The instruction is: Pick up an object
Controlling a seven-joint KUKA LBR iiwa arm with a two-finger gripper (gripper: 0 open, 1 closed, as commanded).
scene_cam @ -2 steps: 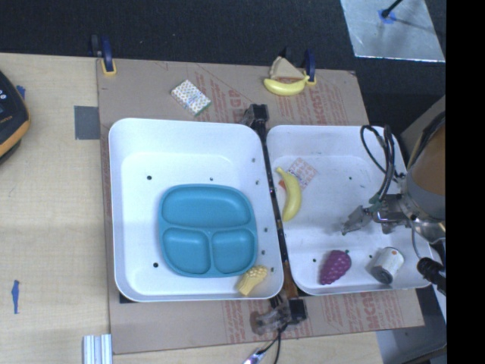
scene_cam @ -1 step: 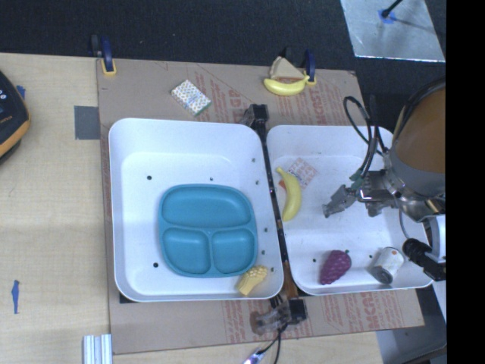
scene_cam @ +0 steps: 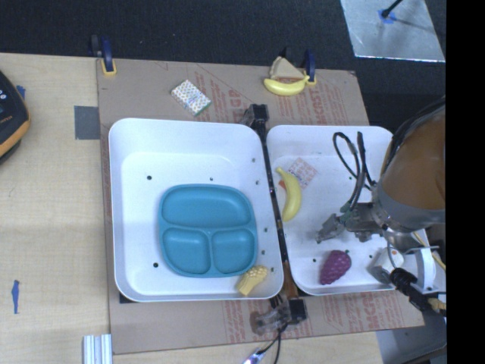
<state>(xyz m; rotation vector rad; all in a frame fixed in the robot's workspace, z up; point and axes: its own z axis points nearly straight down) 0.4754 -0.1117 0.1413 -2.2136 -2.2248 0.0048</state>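
The right bin holds a yellow banana along its left wall, a small patterned packet just above it, and a purple bunch of grapes near the front edge. My gripper hangs low over this bin, right of the banana and just above the grapes, touching neither. Nothing shows in it. The grey arm with its orange band comes in from the right. In the left bin lie a blue divided plate and a yellow corn piece.
Black cables loop over the right bin's back half. Outside the bins, a second banana with a sandwich piece and a patterned packet rest on the cardboard at the back. A yellow and black device sits at the far left.
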